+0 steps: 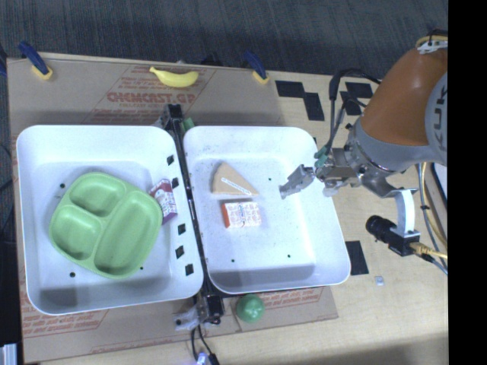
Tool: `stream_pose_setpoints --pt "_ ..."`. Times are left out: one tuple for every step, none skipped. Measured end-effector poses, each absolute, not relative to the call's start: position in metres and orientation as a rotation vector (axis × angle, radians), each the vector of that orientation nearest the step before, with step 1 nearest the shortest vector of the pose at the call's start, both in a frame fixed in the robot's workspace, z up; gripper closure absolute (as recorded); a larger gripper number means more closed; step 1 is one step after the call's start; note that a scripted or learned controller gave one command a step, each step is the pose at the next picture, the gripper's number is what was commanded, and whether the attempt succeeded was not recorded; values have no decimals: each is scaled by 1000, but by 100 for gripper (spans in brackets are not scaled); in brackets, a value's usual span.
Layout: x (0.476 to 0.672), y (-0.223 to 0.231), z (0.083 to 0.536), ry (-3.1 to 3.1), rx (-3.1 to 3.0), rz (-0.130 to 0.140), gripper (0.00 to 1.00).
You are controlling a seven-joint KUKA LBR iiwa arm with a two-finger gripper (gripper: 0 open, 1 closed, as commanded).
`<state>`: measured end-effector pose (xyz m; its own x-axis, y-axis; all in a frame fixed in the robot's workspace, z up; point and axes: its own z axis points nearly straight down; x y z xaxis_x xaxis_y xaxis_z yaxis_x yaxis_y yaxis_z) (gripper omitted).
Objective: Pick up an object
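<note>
Bins: two — left bin (pixel 30 226), right bin (pixel 304 147).
Green divided plate (pixel 105 223): one, left bin.
Tan wedge (pixel 230 181): one, right bin.
Orange packet (pixel 242 214): one, just near of wedge.
Gripper (pixel 293 182): one, over right bin's right part, nothing between fingers; released or clenched, could not tell.
Step judged: approach — next, a descent leftward onto the packet or wedge.

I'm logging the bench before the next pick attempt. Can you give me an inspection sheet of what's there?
Surface: two white bins, left bin and right bin, on cardboard.
Job's things: green divided plate and small packet in left bin; tan wedge and orange-and-white packet in right bin.
Clutter: banana and green ball outside the bins.
Hand: above right bin, holding nothing.
Cables: black cable by the arm.
Surroundings: blue clamps.
</note>
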<state>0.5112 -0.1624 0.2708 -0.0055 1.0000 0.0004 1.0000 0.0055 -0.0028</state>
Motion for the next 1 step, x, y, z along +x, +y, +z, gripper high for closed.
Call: stream_pose_setpoints --pt "499 -166 91 -2227 -2212 2 0"
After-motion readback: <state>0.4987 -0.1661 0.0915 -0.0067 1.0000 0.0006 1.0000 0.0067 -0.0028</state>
